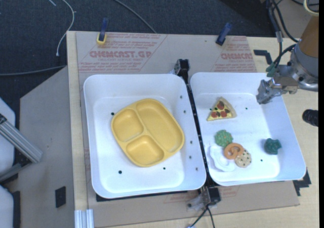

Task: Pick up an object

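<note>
Mostly smooth plastic fills the scene: a glossy yellow compartment tray (147,132) with three rounded wells lies tilted in the left bin (101,171). Right of that tray, the right bin (288,136) holds a flat pizza wedge (221,110), a bumpy green broccoli floret (223,137), a ringed pretzel (233,150), a speckled cookie (243,158), a white egg shape (221,161) and a dark green lump (272,145). Farther right still, the gripper (264,92) hangs over that bin's upper right corner; whether it is spread or pressed together cannot be told. Bare floor separates it from the pizza wedge.
</note>
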### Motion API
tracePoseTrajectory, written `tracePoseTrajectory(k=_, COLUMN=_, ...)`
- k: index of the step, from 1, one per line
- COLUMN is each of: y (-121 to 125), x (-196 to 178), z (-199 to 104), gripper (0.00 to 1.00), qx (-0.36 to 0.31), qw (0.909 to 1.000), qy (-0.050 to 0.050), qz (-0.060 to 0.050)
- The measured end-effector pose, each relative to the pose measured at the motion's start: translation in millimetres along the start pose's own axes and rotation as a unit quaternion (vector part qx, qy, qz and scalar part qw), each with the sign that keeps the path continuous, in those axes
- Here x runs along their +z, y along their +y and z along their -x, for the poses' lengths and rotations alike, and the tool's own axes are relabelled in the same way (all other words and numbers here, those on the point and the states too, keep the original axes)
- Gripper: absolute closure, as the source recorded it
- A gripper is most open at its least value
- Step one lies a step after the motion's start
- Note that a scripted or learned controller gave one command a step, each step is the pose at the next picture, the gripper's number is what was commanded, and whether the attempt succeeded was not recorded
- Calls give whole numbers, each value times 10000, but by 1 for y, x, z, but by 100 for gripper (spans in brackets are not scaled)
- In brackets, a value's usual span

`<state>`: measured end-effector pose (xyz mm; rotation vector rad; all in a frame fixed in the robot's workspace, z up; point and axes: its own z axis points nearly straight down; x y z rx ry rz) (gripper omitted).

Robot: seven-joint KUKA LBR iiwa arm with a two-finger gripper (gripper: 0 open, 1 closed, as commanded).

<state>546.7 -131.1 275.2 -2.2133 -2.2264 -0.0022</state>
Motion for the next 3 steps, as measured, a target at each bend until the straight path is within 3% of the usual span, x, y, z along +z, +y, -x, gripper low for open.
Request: tracePoseTrajectory(k=3, y=-22, x=23, z=-171, gripper=100, qx=-2, qw=10000, qy=2, qz=-21)
